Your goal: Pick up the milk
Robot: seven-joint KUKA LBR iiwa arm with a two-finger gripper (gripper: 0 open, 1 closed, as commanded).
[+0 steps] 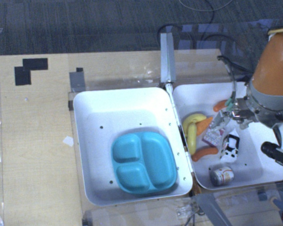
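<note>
I see two white bins: left bin (89, 139) holds a light blue divided tray (144, 162). In the right bin (264, 168), a yellow banana (192, 130) sits at 9 o'clock, an orange carrot-like piece (204, 153) just below it, and another orange bit (220, 105) at 12. The milk (229, 146) is white with black cow patches, beside a pink-and-white packet (214, 137). A silver can (221, 176) lies at 6. The arm (274, 74) is grey with an orange band. The bench (33, 168) is pale wood with black tape marks (29, 69).
</note>
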